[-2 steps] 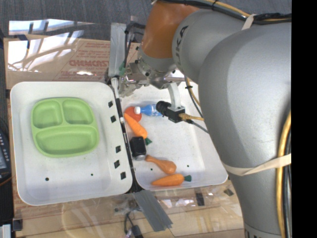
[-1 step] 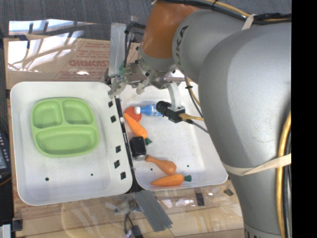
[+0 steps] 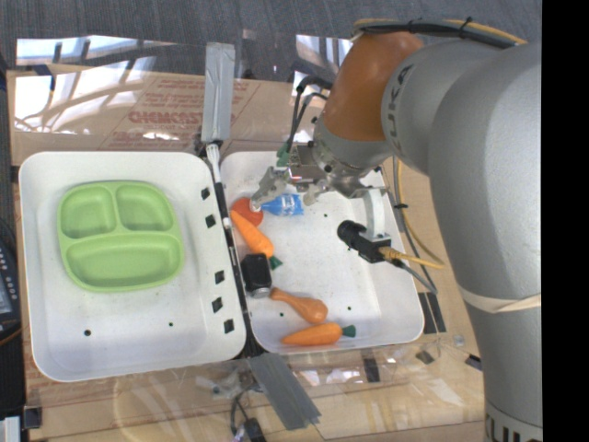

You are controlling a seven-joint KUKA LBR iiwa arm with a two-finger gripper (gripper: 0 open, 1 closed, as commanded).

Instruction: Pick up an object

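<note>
Right bin (image 3: 396, 316); blue object (image 3: 284, 206) beneath end effector (image 3: 287, 188)

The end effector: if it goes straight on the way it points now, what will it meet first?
Probably the blue object lying right under the end effector in the right bin; depth is unclear from this one view.

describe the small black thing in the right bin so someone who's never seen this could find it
Start at the right shallow white bin, then follow its left wall, beside the divider between the bins. About halfway down lies a small black boxy block, just below the upper orange carrot. It is the only dark, square-edged item among orange toy foods.
</note>
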